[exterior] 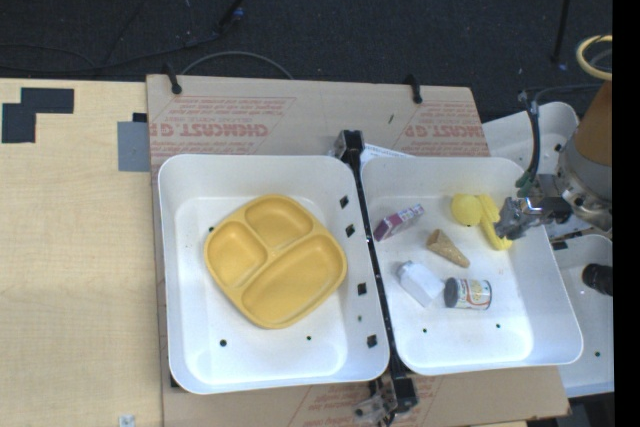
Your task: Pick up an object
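Observation:
In the right bin [520, 340] lie several small objects: a yellow toy [476, 212] near the far right, a tan cone [447, 248], a small purple-and-white packet [398, 220], a white bottle [417, 281] and a small can [469, 293] on its side. My gripper [516, 218] hangs at the right bin's right rim, just right of the yellow toy and close over its right end. Nothing shows between its fingers.
The left bin [190, 335] holds a yellow divided plate [276, 260]. A black divider [366, 260] runs between the bins. Cardboard [300, 120] backs the bins. The arm's orange band [598, 125] stands at the right edge, above white fixtures.

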You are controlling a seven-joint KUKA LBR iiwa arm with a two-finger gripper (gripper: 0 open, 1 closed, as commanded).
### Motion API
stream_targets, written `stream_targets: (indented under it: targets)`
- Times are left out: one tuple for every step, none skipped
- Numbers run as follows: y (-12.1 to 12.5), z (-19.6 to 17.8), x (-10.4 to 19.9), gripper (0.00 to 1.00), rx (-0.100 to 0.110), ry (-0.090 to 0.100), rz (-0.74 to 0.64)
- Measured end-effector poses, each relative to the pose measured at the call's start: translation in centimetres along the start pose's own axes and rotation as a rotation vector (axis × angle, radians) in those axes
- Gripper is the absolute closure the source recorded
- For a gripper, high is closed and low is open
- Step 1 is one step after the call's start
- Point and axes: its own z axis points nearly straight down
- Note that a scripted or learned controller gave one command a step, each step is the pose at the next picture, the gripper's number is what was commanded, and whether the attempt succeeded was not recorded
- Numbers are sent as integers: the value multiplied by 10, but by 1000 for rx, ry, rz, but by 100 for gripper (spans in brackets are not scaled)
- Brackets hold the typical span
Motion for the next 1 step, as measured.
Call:
stream_targets:
  targets:
    - [0,-5,0,100,5,2,0]
